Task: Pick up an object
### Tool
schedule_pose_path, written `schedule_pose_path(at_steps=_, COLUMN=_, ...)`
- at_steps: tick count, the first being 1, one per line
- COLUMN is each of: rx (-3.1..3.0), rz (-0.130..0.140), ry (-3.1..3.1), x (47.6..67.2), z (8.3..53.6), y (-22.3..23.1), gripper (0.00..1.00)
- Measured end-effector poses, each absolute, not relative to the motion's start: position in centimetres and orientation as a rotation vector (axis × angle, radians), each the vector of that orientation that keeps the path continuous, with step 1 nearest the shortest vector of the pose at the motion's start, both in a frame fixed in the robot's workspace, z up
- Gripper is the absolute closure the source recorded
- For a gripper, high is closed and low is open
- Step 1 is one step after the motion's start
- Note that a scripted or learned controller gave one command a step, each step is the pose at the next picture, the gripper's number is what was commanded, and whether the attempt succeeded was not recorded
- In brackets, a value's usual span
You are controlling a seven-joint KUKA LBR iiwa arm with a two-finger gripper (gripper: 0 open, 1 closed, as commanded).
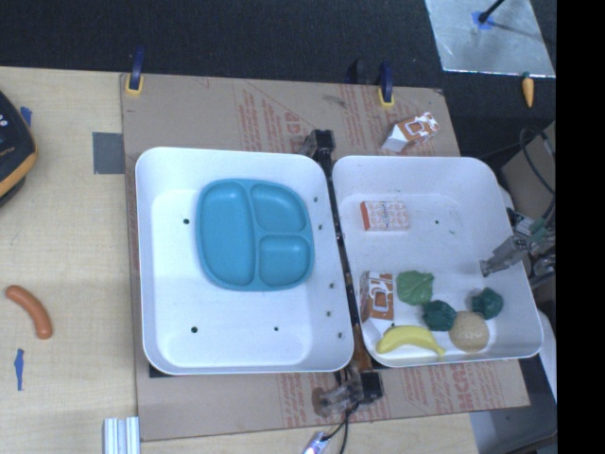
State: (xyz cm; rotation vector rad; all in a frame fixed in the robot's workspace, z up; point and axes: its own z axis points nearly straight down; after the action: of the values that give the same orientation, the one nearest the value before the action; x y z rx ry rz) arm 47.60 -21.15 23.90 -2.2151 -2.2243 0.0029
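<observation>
A pale wooden surface carries a sheet of brown cardboard held by blue and yellow clamps. Beyond it lies dark carpeted floor, with a grey mat at the far right corner.

Divided plate in left bin; cartons, banana and small items in right bin; sausage on worktop far left.

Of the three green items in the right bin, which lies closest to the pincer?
The dark green piece furthest right, beside the tan ball, lies just below the pincer. The other two sit further left.
</observation>
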Motion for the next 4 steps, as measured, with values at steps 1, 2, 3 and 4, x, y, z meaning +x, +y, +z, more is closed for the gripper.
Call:
schedule_pose_path(at_steps=1, rx=-2.21, rz=0.006, ry=-2.225, x=50.8, z=9.8, y=-14.2, gripper=0.0)
schedule_pose_path(at_steps=2, rx=-2.208, rz=0.008, ry=-2.23, x=50.9, z=10.9, y=-14.4, gripper=1.0)
schedule_pose_path(at_steps=3, rx=-2.215, rz=-0.002, ry=-2.227, x=54.7, z=21.6, y=-7.6, gripper=1.0)
schedule_pose_path(at_steps=4, rx=-2.215, rz=0.002, ry=-2.224, x=54.6, z=21.5, y=-7.7, gripper=0.0)
